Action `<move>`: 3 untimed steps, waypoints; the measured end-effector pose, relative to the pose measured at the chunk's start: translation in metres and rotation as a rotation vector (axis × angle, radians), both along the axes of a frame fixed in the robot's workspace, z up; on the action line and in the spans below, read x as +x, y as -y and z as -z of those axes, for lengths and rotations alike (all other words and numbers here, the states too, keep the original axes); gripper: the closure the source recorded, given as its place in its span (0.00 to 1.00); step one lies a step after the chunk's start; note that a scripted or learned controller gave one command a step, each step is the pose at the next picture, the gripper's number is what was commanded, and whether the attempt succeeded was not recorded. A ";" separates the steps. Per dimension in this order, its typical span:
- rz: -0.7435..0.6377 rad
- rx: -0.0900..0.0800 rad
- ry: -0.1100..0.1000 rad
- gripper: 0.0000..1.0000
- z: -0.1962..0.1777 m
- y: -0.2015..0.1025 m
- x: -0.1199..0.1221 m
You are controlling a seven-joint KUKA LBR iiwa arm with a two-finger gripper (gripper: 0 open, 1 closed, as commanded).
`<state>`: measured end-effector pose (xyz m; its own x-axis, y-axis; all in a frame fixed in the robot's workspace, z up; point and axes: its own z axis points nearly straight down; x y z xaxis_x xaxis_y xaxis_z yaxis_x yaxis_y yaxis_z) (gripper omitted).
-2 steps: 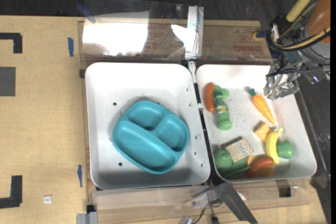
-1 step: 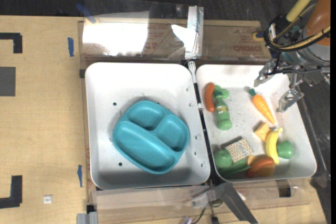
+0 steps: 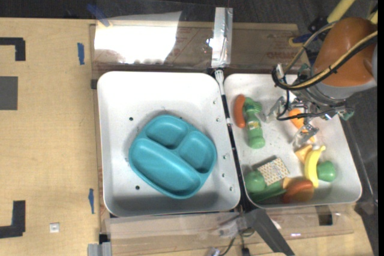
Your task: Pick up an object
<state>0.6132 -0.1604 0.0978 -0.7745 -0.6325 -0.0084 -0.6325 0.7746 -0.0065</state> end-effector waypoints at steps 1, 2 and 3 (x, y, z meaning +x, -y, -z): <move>-0.062 -0.001 0.000 0.00 0.008 0.014 -0.018; -0.060 0.000 0.012 1.00 -0.005 0.013 -0.015; -0.059 0.001 0.010 0.00 -0.004 0.012 -0.015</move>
